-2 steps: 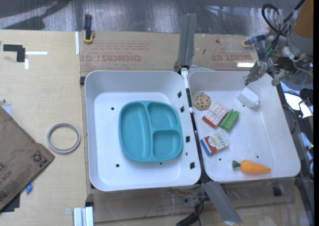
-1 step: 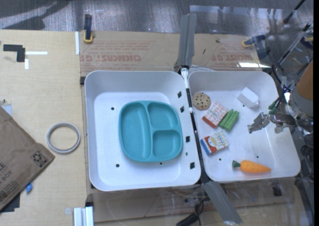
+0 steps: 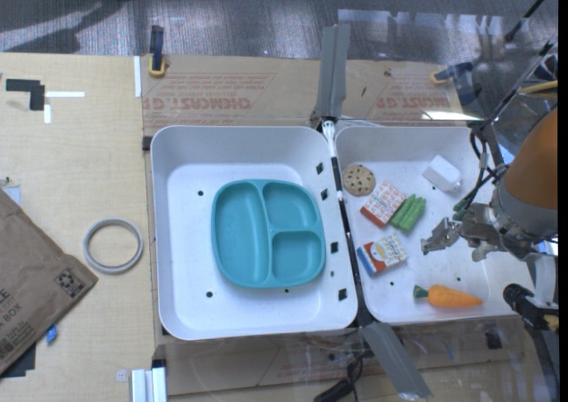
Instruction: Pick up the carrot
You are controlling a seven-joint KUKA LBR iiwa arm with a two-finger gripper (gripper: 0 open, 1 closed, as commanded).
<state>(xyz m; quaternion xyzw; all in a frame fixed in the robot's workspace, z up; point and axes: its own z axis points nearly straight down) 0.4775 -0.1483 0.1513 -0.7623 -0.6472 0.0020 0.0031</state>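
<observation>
From my remote station, the carrot lies flat on the floor of the right bin, close to that bin's near wall, its green stub pointing left and its orange body running right. Bare white floor shows between it and the wall on the near side and to its left. Just above it, the gripper hangs over the bin, apart from the carrot, reaching in from the right with its fingers pointing left; I cannot tell from here whether they are parted or closed, and I see nothing between them. Behind the wrist, the arm's orange band fills the right margin, with cables looping past it over the bin's right side.

Left of the gripper, a small box with a red, white and blue face lies on the floor, near the divider between the bins. Beyond it sit a pink-and-white box and a green item, touching side by side, then a cookie toward the far left corner and a white block toward the far right. Open floor lies between the white block and the gripper.

The left bin holds a teal divided plate, with bare floor all round it. On the bench to the left lies a tape ring.
</observation>
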